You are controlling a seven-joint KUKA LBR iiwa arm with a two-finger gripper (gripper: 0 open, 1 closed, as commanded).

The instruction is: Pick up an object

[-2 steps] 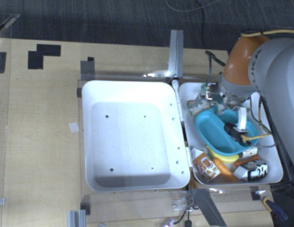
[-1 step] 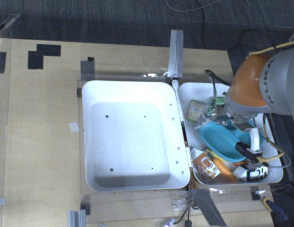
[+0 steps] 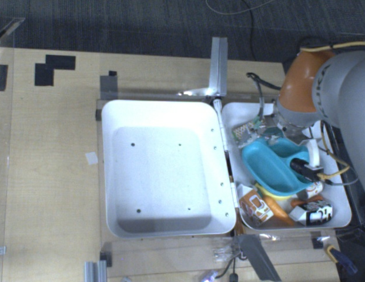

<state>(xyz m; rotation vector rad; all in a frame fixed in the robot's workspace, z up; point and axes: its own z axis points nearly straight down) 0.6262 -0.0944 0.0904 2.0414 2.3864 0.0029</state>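
The hand (image 3: 280, 135) is down in the right bin (image 3: 345, 213), whether it grips anything I cannot tell, with the blue bowl (image 3: 271, 168) just below it, so nothing looks lifted yet.

left bin (image 3: 161, 169): open | right bin (image 3: 229, 119): crowded, arm (image 3: 329, 93) overhead

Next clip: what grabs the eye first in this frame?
The bright blue bowl tilted in the crowded right bin, with the grey arm and its orange band looming over that bin's far corner. Beside it, the left bin is a plain white expanse.
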